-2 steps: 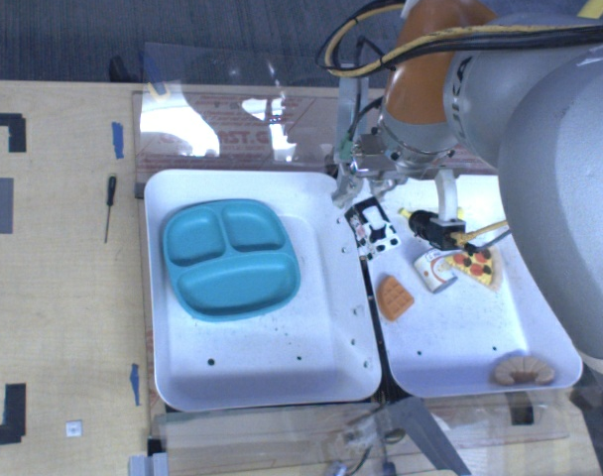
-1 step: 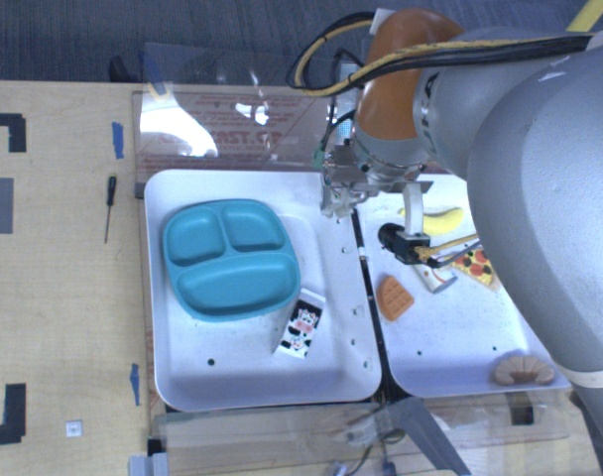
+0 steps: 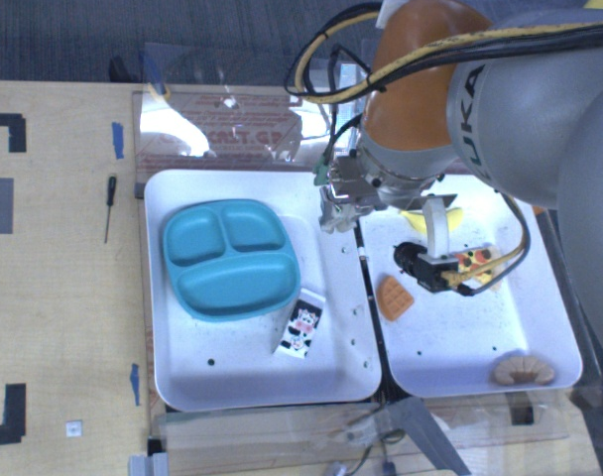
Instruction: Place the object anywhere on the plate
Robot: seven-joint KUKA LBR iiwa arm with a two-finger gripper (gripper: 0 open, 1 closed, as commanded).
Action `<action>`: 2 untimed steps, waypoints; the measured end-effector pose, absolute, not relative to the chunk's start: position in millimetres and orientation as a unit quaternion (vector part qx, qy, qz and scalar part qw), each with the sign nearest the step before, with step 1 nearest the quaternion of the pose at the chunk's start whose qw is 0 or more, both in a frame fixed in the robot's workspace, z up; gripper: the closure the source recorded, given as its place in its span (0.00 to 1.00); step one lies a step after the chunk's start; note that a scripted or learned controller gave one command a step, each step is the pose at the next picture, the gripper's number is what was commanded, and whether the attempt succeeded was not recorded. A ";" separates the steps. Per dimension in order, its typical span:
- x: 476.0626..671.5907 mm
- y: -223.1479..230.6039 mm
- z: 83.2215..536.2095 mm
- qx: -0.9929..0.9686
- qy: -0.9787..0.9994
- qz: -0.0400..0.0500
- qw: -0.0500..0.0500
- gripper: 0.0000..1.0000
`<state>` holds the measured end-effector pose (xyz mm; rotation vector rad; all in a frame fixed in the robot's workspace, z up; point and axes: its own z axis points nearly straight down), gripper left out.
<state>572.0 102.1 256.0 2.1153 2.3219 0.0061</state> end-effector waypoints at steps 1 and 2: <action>554.3 152.5 248.6 0.686 0.727 -0.002 -0.003 1.00; 484.7 124.4 302.6 0.698 0.716 -0.001 -0.001 1.00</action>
